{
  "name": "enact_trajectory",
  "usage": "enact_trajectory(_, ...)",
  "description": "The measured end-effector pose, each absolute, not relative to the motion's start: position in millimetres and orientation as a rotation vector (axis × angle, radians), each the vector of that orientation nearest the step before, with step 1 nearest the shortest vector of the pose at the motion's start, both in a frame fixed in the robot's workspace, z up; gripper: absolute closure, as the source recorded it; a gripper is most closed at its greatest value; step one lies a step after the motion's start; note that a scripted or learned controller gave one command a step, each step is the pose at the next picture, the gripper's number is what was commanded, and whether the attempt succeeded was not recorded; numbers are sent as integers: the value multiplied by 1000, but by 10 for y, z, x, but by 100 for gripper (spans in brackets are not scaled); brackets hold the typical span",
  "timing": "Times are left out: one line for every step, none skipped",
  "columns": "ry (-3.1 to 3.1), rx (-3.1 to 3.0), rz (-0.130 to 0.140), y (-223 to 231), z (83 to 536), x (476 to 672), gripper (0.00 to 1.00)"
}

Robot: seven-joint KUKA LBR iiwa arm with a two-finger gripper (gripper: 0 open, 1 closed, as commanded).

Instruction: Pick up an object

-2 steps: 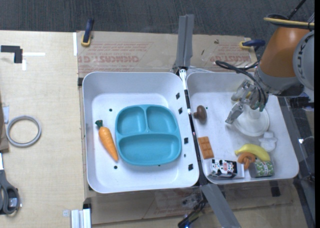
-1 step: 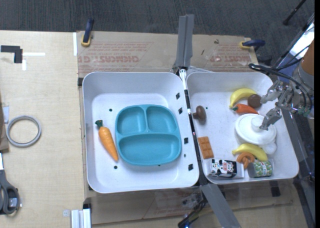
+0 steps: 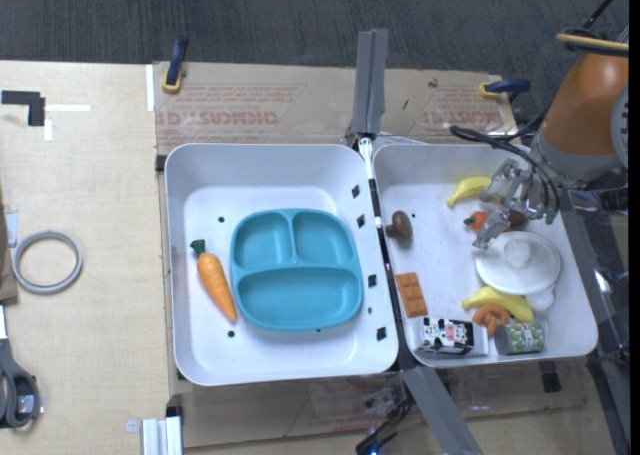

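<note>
Objects for picking lie mostly in the right white plastic bin [image 3: 575, 338], and from my remote seat I see them through the one overhead camera. The grey arm with its orange band [image 3: 590, 103] reaches in from the right, and its metal two-finger gripper [image 3: 500, 213] hangs low over the upper middle of that bin. I cannot tell how wide the claw is spread, nor whether anything is caught in it; the view is too cluttered there.

Just left of the gripper lies a yellow toy banana [image 3: 466, 190], and a small red-orange piece [image 3: 478, 220] sits right at the claw. Below it rests a round white lid-like dish [image 3: 518, 260]. A second yellow banana [image 3: 497, 301] lies under that dish's lower edge, with a small orange piece [image 3: 491, 318] and a green-labelled can [image 3: 520, 337] near the bin's front wall. A black-and-white printed carton [image 3: 447, 335] lies at the front left, an orange waffle-like block [image 3: 411, 293] above it, and a brown rounded object [image 3: 400, 227] farther up.

In the left white bin [image 3: 185, 343] I see a teal three-part divided plate [image 3: 297, 269], with an orange toy carrot [image 3: 214, 281] just beside its left edge.
</note>
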State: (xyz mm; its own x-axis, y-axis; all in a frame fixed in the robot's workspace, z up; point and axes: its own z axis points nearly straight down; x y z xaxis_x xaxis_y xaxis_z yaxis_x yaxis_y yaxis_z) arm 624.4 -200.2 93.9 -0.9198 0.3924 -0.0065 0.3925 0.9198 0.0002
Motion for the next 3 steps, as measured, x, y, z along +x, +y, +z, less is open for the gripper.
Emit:
enact_trajectory(3031,816,0,-1574,927,6222,0)
enact_trajectory(2939,1105,-1,-1460,926,6074,0)
enact_trajectory(2886,1233,-1,-1307,925,6231,0)
